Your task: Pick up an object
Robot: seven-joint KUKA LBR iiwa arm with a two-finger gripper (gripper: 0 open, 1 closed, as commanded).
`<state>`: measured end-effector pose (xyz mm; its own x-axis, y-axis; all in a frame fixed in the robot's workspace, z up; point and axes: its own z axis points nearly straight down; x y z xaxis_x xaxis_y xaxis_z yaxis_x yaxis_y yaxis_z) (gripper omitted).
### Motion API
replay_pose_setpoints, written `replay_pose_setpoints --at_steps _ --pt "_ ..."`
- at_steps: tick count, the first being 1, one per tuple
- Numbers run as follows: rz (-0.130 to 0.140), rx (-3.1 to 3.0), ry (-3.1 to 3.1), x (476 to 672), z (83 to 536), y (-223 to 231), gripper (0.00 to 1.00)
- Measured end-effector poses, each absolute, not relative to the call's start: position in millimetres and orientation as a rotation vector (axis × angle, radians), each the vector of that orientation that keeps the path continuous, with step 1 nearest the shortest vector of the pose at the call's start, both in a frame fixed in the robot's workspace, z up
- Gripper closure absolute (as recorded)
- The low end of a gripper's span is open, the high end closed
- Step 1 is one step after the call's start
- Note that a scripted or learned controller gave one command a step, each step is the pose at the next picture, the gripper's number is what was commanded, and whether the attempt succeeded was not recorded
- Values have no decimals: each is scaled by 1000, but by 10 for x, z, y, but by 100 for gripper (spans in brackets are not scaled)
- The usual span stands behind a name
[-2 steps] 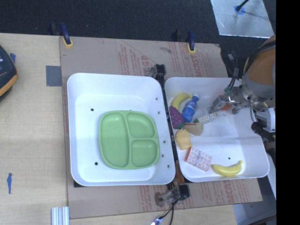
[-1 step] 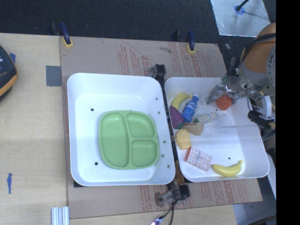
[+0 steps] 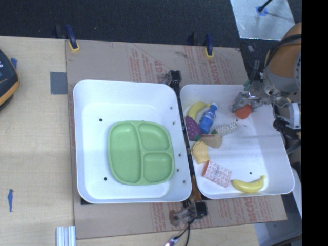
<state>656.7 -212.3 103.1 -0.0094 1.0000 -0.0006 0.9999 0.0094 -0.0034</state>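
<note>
My gripper (image 3: 242, 105) hangs over the far right part of the right bin (image 3: 271, 152), reaching in from the right. A small orange-red object (image 3: 245, 111) sits between its fingertips, and the fingers are shut on it. Loose items lie in the same bin: a blue bottle (image 3: 207, 118), a purple piece (image 3: 191, 128), a yellow fruit (image 3: 196, 109), a yellow wedge (image 3: 201, 151), a pink patterned packet (image 3: 218, 173) and a banana (image 3: 248, 185) near the front edge.
The left bin (image 3: 92, 111) holds a green divided plate (image 3: 139, 151). Black clips (image 3: 175, 77) join the bins at the back and front. A dark device (image 3: 6, 78) lies at the bench's left edge. Blue clamps (image 3: 72, 39) hold the cardboard.
</note>
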Motion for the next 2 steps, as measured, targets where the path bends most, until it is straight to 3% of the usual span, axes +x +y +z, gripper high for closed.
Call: replay_pose_setpoints --at_steps 1,2 --pt "-1 -2215 -2227 6572 2204 -1418 100" --pt "5 -2212 -2227 6154 2220 -665 100"
